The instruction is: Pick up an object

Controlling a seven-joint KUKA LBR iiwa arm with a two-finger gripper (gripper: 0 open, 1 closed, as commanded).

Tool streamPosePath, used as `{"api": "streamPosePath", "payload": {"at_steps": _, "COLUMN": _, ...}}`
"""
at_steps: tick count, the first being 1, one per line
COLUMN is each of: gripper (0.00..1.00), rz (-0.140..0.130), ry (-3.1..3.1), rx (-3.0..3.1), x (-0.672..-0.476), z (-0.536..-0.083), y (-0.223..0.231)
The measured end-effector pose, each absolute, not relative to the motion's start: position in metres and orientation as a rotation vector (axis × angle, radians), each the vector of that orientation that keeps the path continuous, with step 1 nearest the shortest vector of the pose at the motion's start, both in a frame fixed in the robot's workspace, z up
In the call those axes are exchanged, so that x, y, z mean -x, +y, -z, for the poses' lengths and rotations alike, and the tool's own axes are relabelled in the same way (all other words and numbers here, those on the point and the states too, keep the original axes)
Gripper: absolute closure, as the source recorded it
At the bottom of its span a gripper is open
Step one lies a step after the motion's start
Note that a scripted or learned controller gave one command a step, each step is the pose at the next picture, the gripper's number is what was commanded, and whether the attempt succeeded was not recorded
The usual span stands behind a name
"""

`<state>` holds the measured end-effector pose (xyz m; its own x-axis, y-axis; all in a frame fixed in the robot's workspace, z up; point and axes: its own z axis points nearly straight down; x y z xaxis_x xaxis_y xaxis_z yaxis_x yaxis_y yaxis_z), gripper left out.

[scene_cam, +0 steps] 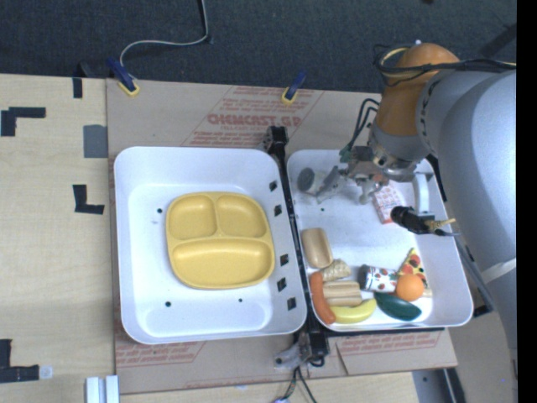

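Your gripper hangs low over the far end of the bin on the view's right. Its two fingers are spread apart with bare white floor between them, so it is carrying nothing. A small grey round piece lies just beside the finger nearer the divider. A red-and-white packet lies just beside the other finger, toward the arm.

You have no single target marked out; everything loose sits in this same bin, and most of it is crowded at the near end, well apart from the gripper. A tan bread-like block lies by the divider wall, about midway down the bin. Below it are a pale lump and a tan bun, touching each other. An orange sausage-shaped piece curves along the bun's left side, and a yellow banana lies against the bun's near edge. Further right you will see a small black, white and red bottle lying on its side. Next to it are an orange fruit, a dark green piece just below that fruit, and a red-and-yellow wedge just above it.

The bin on the view's left holds one yellow divided plate, lying flat in the middle. It has two small compartments on the far side and one long one on the near side.
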<state>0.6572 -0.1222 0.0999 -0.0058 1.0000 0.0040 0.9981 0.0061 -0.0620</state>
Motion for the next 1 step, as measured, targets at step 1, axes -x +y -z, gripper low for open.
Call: {"api": "streamPosePath", "payload": {"at_steps": 1, "gripper": 0.0, "rz": -0.056, "ry": -2.2, "rx": 2.187, "x": -0.6589, "z": -0.083, "y": -0.119}}
